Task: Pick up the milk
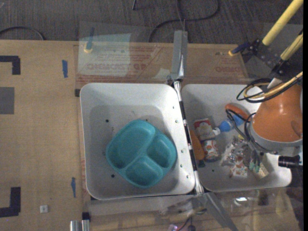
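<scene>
Bench (38, 143): tan board carrying both bins; blue tape marks and black corner marks on its left part, well away from the work.
Left bin (96, 105): holds a teal plate (141, 153) with three compartments, lying flat near the middle. No part in this step.
Right bin (207, 97): holds the clutter, all crowded toward its near half and its left wall.
Arm (276, 117): the orange band and grey wrist hang over the right side of the right bin and cover what lies under them.
Claw (245, 159): seems to sit low among wrappers at the bin's near right; glare and clutter blur it, so I cannot tell how far open it is or whether it has hold of anything.
Milk (207, 139): my best guess is the small red-and-white carton lying on its side close to the left wall, with a blue cap (225, 126) just beside its upper right end. It is apart from the claw, to that one's left.
Wrappers (236, 158): shiny crumpled packets between carton and claw, some touching each other.
Step in hand: bringing the claw over the carton; nothing looks grasped yet.
Doing it well: lift clear of the wrappers first, travel toward the left wall, then descend over the carton's middle with the jaws across its narrow width.
Risk: the wall crowds one side, so a jaw may strike it, and the packets may be dragged along.
</scene>
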### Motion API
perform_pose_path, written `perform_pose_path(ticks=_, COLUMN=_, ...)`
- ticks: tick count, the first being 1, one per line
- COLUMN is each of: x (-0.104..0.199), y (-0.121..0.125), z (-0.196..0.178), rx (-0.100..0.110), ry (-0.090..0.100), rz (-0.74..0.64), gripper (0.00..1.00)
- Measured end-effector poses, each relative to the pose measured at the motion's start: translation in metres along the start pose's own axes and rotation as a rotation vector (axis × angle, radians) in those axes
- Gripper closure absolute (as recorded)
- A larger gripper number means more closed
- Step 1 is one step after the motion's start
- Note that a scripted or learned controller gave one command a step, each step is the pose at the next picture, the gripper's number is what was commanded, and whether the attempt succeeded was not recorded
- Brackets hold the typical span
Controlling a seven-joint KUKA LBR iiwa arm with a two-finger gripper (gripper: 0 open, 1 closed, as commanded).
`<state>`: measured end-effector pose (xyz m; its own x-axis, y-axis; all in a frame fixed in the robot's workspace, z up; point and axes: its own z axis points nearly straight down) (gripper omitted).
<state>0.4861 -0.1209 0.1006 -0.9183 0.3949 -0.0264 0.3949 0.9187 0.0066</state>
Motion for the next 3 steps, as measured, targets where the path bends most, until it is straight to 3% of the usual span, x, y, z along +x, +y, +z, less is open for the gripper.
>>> perform_pose_path(ticks=1, x=0.018, y=0.037, z=-0.12, rx=0.006, ry=0.022, rz=0.071, gripper=1.0)
perform_pose_path(ticks=2, x=0.018, y=0.037, z=-0.12, rx=0.006, ry=0.022, rz=0.072, gripper=0.0)
perform_pose_path(ticks=3, x=0.016, y=0.038, z=-0.13, rx=0.003, ry=0.016, rz=0.073, gripper=1.0)
